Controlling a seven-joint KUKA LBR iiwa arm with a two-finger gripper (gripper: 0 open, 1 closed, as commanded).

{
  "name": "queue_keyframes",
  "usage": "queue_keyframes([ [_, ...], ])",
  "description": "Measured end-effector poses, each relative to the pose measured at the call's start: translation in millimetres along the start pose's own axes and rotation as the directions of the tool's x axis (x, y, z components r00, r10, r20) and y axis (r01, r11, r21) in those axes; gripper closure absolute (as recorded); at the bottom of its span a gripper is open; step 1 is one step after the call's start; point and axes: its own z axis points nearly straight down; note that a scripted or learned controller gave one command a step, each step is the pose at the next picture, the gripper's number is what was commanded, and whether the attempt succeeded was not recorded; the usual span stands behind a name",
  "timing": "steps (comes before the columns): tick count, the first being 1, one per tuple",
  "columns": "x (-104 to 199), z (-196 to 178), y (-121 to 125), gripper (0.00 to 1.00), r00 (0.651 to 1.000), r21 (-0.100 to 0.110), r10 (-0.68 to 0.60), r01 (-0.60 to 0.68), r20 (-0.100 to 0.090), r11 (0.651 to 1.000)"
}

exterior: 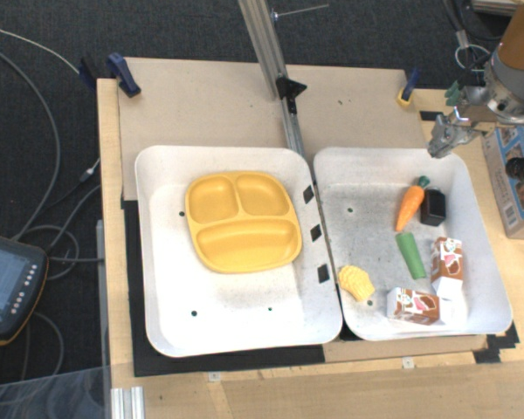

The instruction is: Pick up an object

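Gripper (443, 140) above the right bin's (367, 168) far rim, beyond the carrot (410, 206); finger state indiscernible.

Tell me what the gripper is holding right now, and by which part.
Nothing: the metal two-finger gripper hangs over the right white bin's upper right corner, with nothing between its fingers.
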Motion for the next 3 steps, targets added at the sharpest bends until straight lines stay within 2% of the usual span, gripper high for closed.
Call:
queue_keyframes([
  [1, 52, 8, -5, 1.0, 1.0, 0.01, -0.004, 0.004, -0.005, 1.0],
  [3, 162, 33, 5, 1.0, 1.0, 0.011, -0.005, 0.005, -0.005, 1.0],
])
